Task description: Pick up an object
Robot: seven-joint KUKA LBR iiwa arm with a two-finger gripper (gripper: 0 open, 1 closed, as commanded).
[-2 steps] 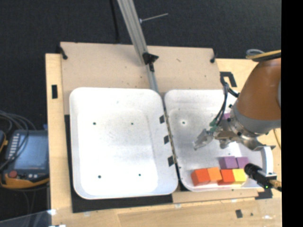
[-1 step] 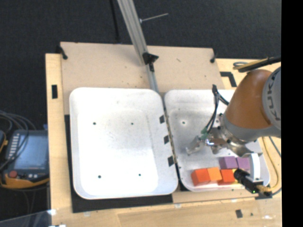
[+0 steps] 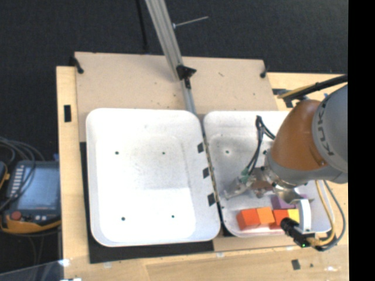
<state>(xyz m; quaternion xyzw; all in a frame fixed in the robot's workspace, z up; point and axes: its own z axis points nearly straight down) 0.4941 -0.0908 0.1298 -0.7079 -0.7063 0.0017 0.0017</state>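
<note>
Dark carpet surrounds the tan bench (image 3: 117, 81), with a handheld control pendant (image 3: 32, 192) at the far left edge of the frame. The left white bin (image 3: 146, 174) sits at centre-left. A slim metal rail (image 3: 167, 34) slants down from the top centre. The right white bin (image 3: 231, 133) touches the left one; along its lower wall lie an orange block (image 3: 256, 218), a yellow block (image 3: 292, 215) and a purple piece (image 3: 282, 202). The grey-and-orange arm (image 3: 304, 142) hangs over this bin, its jaws (image 3: 252, 183) just above the blocks; whether they are apart or together cannot be told.
</note>
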